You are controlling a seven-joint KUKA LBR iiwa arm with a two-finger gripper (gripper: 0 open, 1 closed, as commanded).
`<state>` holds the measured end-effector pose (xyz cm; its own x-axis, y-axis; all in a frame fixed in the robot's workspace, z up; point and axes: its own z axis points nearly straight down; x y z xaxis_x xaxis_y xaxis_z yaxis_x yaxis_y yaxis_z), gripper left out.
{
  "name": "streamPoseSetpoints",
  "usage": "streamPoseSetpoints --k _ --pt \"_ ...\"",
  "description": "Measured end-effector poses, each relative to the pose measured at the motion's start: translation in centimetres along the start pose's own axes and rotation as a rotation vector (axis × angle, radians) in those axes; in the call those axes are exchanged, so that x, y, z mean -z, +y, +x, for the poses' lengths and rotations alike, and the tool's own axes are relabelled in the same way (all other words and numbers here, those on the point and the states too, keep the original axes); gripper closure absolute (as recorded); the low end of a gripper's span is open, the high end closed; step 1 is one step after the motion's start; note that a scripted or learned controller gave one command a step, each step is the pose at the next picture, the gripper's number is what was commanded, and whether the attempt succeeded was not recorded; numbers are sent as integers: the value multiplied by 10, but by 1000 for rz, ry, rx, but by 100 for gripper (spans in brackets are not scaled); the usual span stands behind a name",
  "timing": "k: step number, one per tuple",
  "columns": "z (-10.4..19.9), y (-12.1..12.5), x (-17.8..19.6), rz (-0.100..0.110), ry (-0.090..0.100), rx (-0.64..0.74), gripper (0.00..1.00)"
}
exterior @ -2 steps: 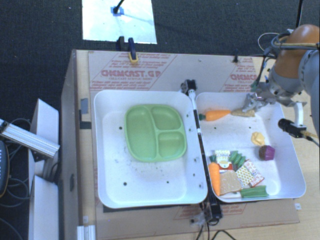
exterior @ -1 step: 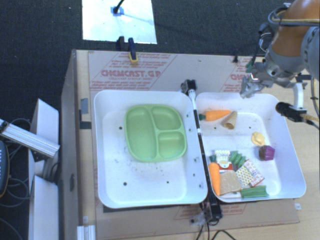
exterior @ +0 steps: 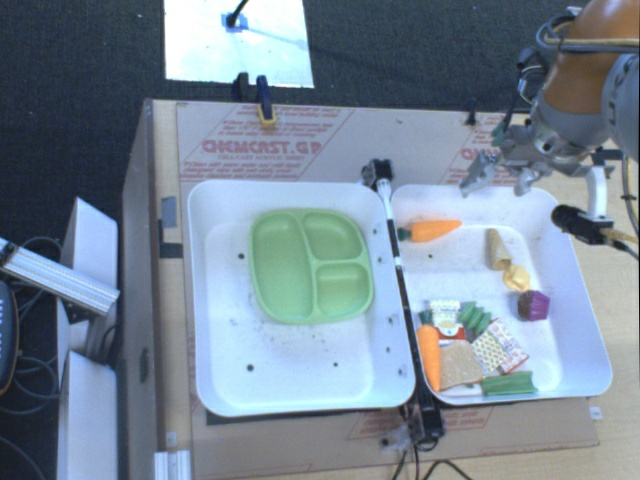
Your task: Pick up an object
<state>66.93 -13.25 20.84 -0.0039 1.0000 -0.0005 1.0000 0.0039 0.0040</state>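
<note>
Up at the far rim of the right bin point(exterior: 560, 218), the gripper point(exterior: 500, 176) hangs with its two fingers spread apart and nothing between them. Below it in that bin lie a carrot point(exterior: 432, 231), a tan cone-shaped piece point(exterior: 497, 248), a purple piece point(exterior: 534, 305) and a cluster of toy foods point(exterior: 470, 348), while the left bin point(exterior: 215, 298) carries a green divided plate point(exterior: 308, 265).

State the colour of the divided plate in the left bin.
Light green. The divided plate shows clearly in the camera view, lying in the left bin.
</note>
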Motion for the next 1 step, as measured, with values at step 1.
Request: streamPoseSetpoints --k 1 --pt "-74 -8 -125 5 1 -2 0"
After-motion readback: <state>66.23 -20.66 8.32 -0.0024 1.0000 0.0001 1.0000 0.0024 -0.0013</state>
